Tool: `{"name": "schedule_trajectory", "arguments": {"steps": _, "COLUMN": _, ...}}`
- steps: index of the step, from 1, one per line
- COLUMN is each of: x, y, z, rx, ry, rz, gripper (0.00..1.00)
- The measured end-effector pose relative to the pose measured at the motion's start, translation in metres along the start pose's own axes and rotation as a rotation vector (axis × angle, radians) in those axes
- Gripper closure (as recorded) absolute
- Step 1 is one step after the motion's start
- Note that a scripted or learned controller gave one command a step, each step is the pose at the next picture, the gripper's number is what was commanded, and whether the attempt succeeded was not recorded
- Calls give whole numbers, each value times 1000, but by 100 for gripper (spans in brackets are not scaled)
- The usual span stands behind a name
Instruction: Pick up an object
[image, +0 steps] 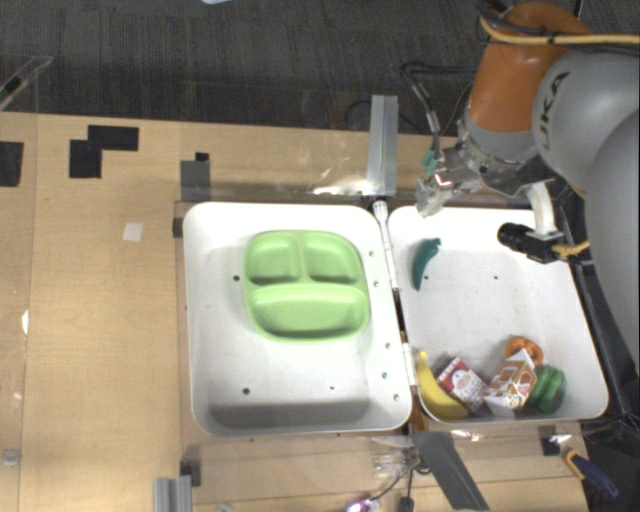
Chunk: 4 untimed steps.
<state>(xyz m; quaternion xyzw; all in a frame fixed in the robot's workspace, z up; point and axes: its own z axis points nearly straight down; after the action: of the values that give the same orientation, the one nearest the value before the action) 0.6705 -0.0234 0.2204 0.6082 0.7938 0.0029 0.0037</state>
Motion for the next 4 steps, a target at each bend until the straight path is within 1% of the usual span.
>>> {"name": "schedule_trajectory", "arguments": {"steps": 1, "x": 8, "y": -2, "z": -58, "rx": 0, "ry": 0, "rz": -335, "gripper": 100}}
{"name": "schedule_trajectory", "arguments": {"steps": 2, "x": 47, "y": -29, "z": -143, "rx": -1, "ry": 0, "rz": -535, "gripper": 100}}
{"name": "schedule_trajectory", "arguments": {"steps": 3, "x": 43, "y": -33, "z": -139, "rx": -1, "ry": 1, "rz": -940, "gripper": 100}}
{"name": "schedule_trajectory", "arguments": {"steps": 4, "x": 110, "y": -156, "z": -63, "rx": 2, "ry": 4, "rz": -850, "gripper": 100}}
